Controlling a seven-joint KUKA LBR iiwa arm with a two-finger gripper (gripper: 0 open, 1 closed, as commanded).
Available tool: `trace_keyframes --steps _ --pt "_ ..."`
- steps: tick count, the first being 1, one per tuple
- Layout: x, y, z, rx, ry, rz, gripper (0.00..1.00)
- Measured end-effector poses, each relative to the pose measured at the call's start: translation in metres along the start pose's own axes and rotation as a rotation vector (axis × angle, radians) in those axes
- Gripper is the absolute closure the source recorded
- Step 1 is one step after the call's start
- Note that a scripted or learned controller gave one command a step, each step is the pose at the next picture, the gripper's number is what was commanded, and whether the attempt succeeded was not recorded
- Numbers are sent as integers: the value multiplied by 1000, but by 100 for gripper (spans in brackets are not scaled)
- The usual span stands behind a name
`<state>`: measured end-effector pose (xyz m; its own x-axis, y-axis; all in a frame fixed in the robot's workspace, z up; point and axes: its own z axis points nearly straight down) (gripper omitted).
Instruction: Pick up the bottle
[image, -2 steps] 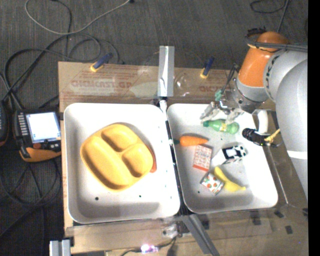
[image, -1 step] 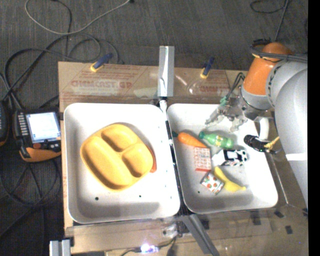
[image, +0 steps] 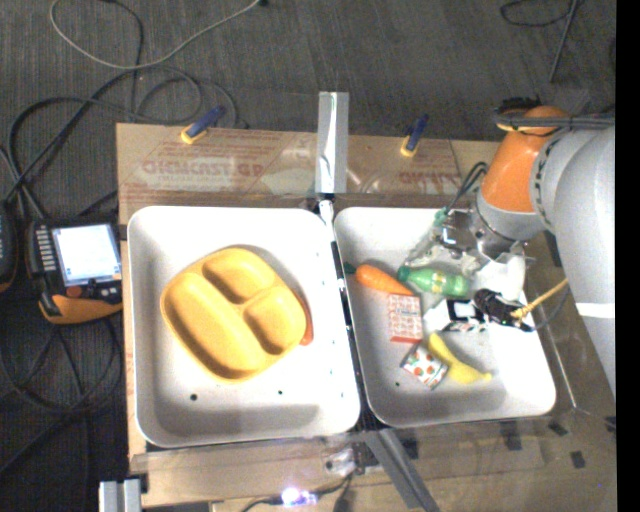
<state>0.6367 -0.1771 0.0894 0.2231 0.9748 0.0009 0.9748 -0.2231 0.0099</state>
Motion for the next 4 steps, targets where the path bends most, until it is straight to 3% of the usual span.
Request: trace_keyframes --steps 1,2,3,4 --pt "1 1 -12 -3 3 -1 100" --pt "26 15 -16 13 -3 123 100" --pt "26 15 -16 12 -4 123 0" --pt "8 -16 0 -1 -3 188 0"
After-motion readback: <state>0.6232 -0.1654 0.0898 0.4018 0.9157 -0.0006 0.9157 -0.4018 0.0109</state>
